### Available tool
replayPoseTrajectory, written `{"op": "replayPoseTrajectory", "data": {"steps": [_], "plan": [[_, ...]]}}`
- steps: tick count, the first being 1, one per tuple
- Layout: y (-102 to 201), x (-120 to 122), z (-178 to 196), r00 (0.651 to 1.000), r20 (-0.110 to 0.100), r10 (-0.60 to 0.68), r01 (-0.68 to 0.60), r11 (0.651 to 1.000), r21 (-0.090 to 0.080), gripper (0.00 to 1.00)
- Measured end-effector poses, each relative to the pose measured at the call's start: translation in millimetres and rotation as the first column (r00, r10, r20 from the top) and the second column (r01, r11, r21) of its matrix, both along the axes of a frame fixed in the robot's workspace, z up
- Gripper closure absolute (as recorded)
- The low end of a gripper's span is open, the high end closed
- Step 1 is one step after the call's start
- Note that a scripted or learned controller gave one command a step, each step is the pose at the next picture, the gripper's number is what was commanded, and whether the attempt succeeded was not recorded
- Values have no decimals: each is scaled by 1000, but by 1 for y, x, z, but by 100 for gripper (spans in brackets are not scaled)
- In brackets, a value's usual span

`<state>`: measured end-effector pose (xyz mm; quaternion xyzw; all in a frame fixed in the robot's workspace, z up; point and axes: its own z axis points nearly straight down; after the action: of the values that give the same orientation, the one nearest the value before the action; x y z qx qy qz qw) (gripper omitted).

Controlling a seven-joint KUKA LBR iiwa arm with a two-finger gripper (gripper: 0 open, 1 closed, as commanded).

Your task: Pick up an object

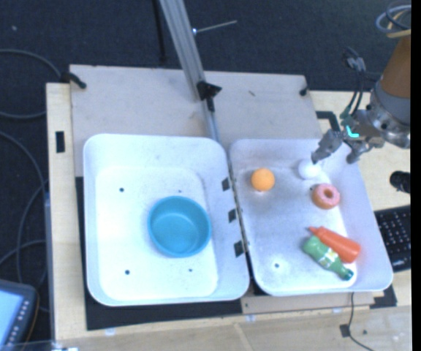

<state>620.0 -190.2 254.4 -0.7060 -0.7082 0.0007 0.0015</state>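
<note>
Two white bins [101, 196] sit on a pale tan desk [137, 97]. The left bin carries a bright blue bowl [179, 226]; the right holds an orange ball [262, 180], a pink doughnut [326, 196], an orange-red carrot [336, 243], a green bottle [326, 258] and a small white object [308, 170].

Left bin [108, 196]: wide open, just the blue bowl [179, 226] in the middle.
Right bin [283, 269]: busier; orange ball [262, 180], white ball [308, 170], pink donut [325, 196], carrot [336, 243] touching the green bottle [326, 259].
Best gap: lower-left floor of the right bin.
Overhead: slanted metal pole [185, 39] over the back of the worktop [145, 101].
</note>
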Motion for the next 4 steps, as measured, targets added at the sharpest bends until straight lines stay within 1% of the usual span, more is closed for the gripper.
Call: {"op": "replayPoseTrajectory", "data": {"steps": [1, 2, 3, 4], "plan": [[0, 1, 4, 1000, 6, 1, -1, 1000, -1, 0], [0, 4, -39, 1000, 0, -2, 2, 1000, -3, 0], [-7, 10, -99, 1000, 0, -5, 5, 1000, -4, 0], [-10, 13, -146, 1000, 20, -7, 7, 1000, -12, 0]]}}
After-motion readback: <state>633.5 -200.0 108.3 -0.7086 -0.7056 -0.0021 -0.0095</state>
